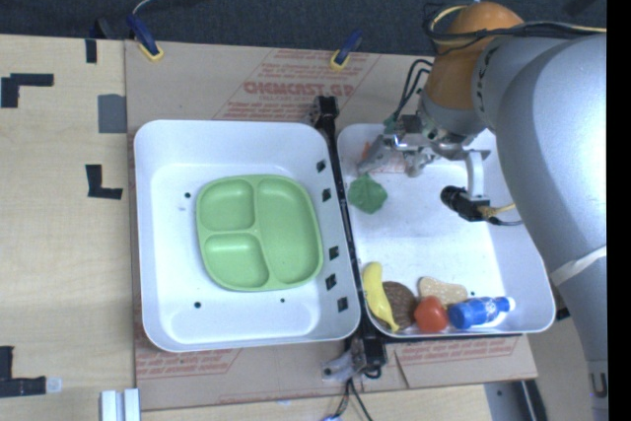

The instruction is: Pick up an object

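My gripper [395,160] hangs over the far left part of the right bin [513,256], its two fingers spread apart and nothing between them. A green leafy object [367,195] lies just in front of it on the bin floor, a little apart from the fingers. Along the near wall of that bin lie a yellow banana [375,294], a brown lump [398,298], a red tomato-like ball [430,315], a tan piece [443,290] and a blue bottle [479,312].
The left bin [163,173] holds a green divided plate [260,232]. A black divider with clips [335,212] runs between the bins. The grey arm [552,133] covers the right bin's far right side. A black cable end [463,203] hangs beside the gripper.
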Available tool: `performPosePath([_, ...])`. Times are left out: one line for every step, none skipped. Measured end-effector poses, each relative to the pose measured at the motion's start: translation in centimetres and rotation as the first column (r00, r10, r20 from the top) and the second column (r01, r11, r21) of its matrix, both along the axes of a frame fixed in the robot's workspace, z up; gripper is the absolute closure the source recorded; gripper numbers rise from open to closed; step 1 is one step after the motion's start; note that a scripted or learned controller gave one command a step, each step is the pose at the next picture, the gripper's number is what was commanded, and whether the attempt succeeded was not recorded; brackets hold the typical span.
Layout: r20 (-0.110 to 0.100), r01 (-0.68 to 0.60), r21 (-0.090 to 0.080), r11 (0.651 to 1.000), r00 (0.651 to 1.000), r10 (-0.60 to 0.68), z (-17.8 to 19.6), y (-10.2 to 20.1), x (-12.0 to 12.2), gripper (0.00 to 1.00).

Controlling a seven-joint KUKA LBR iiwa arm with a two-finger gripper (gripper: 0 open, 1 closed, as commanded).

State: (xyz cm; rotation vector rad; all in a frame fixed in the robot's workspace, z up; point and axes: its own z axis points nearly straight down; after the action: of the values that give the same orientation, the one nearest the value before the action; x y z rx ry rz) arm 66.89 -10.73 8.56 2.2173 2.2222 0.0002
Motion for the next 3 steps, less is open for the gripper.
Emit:
performPosePath([0.000, 0.000, 0.000, 1.000, 1.000, 0.000, 0.01, -0.54, 0.01, 0.00])
performPosePath([0.000, 0.002, -0.001, 1.000, 1.000, -0.002, 0.00, 0.33, -0.39, 0.00])
performPosePath([-0.001, 0.001, 0.000, 1.000, 1.000, -0.001, -0.01, 0.24, -0.02, 0.00])
